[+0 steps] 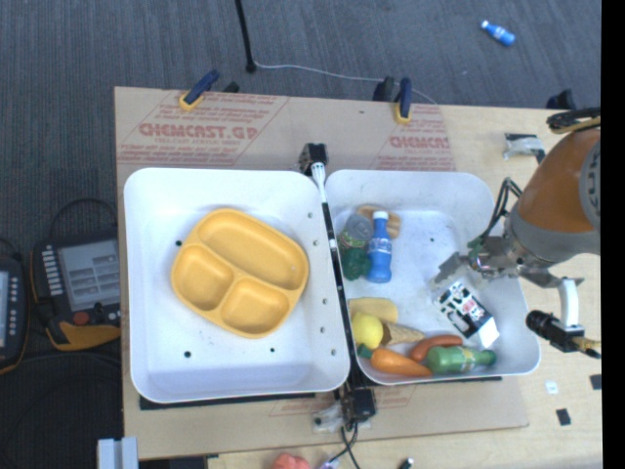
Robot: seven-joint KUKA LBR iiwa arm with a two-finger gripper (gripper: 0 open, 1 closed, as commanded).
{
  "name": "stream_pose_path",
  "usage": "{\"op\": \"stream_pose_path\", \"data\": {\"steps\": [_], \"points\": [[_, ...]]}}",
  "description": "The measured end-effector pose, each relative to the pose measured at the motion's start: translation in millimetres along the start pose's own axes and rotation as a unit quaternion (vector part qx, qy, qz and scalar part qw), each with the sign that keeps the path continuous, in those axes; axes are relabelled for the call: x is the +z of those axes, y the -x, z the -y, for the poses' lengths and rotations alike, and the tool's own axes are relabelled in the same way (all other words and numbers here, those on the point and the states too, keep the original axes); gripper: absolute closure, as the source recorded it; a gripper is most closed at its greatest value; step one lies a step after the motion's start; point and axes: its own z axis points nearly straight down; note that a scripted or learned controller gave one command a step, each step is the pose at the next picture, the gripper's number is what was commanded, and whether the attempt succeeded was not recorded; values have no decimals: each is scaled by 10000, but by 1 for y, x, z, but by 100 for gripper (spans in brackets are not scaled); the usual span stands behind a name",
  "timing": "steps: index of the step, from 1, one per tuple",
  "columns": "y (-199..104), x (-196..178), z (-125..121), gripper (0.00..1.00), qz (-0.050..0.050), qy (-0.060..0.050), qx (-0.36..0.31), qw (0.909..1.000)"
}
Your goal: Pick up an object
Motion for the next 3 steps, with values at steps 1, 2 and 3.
{"op": "stream_pose_path", "data": {"steps": [1,2,3], "points": [[-5,5,45,0,66,192,-36,9998],[-27,6,49,0,164,189,54,9997],[-33,-5,47,100,89,170,19,9998]]}}
